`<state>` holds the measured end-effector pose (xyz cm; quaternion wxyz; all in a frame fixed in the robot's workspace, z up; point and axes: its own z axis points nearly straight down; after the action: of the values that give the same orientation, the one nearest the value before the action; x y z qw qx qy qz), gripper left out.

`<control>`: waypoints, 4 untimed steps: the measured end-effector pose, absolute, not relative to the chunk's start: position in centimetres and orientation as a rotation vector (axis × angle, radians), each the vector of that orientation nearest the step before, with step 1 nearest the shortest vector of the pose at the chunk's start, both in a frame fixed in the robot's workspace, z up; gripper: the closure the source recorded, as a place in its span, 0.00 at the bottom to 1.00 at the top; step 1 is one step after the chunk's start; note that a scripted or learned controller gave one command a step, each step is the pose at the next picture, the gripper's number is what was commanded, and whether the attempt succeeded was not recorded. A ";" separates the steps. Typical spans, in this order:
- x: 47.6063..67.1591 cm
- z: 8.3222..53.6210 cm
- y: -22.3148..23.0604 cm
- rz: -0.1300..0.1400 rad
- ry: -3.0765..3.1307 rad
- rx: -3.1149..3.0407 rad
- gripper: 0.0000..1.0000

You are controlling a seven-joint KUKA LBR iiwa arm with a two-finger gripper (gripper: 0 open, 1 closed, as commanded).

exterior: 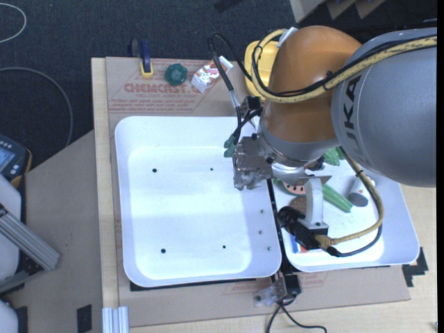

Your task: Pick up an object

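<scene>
My arm's orange-banded wrist hangs over the divide between the two white bins. Its gripper shows as a grey metal block at the left bin's right rim. The right bin holds several small items: a green stick-like piece, another green piece, a grey piece, a brownish piece and a red and blue item. The arm's bulk covers most of the right bin.
The left bin's white floor lies left of the gripper. On the cardboard behind the bins sit a blue and yellow clamp, a green round piece and a small white and red item. Black and yellow cables trail from the wrist.
</scene>
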<state>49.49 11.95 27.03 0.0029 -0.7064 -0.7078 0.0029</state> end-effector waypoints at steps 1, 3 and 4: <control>49.7 28.2 11.9 0.000 -2.223 -2.219 1.00; 53.4 33.9 10.8 -0.007 -2.229 -2.219 1.00; 53.2 35.0 10.6 -0.006 -2.227 -2.222 1.00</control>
<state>53.17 10.63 34.99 -0.0021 -0.7063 -0.7079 -0.0019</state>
